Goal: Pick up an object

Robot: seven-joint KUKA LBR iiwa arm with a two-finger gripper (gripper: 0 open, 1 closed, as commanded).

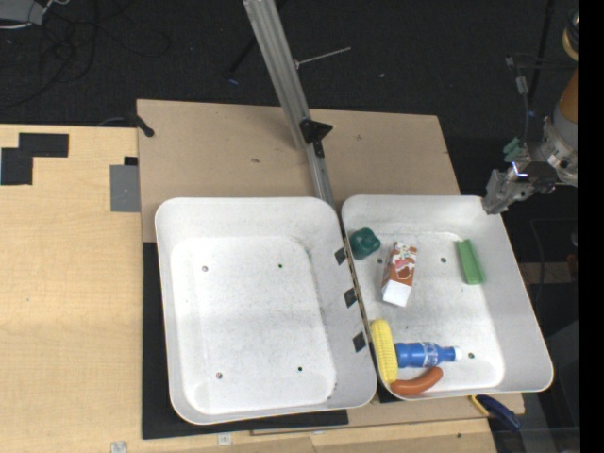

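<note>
Gripper (501, 192) hovers off right bin's (514, 262) top-right rim, fingers unclear, can't tell; green block (469, 261) nearest inside.

All 6 objects (403, 274) lie in the right bin (514, 310).

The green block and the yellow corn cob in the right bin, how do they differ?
The green block is flat-sided and smooth; the yellow corn cob is rounded and ridged. The green block lies apart from other things near the bin's right wall; the yellow corn cob lies against the left wall, with a blue bottle and an orange sausage beside it. The cob looks somewhat longer. Both are elongated and lie roughly up and down in the view.
</note>
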